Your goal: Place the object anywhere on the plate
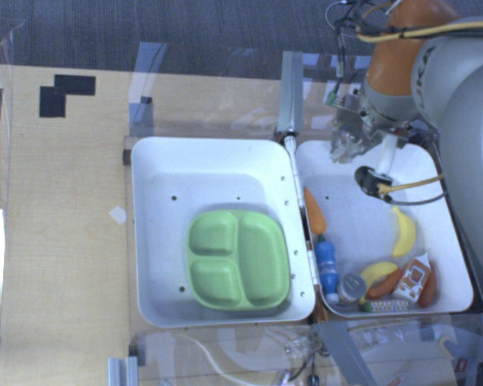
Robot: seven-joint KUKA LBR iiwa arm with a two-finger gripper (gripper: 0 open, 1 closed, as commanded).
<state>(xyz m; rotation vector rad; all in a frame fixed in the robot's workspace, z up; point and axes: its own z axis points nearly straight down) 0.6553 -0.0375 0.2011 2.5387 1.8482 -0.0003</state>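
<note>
A green plate (pixel 239 258) with three compartments lies in the left white bin (pixel 157 167), toward its front. My gripper (pixel 345 146) hangs over the back left part of the right bin (pixel 447 215), apart from the objects there. Nothing shows under it. In the right bin, an orange carrot (pixel 312 210) lies along the left wall, with a blue bottle (pixel 326 265) just in front of it. A yellow banana (pixel 403 232) lies toward the right side.
At the right bin's front sit a grey can (pixel 353 286), a yellow fruit (pixel 377 272), a reddish sausage-shaped piece (pixel 384 285) and an orange and white carton (pixel 416 278). A black and yellow cable end (pixel 373 181) dangles below the wrist. A metal divider (pixel 289 103) stands between the bins.
</note>
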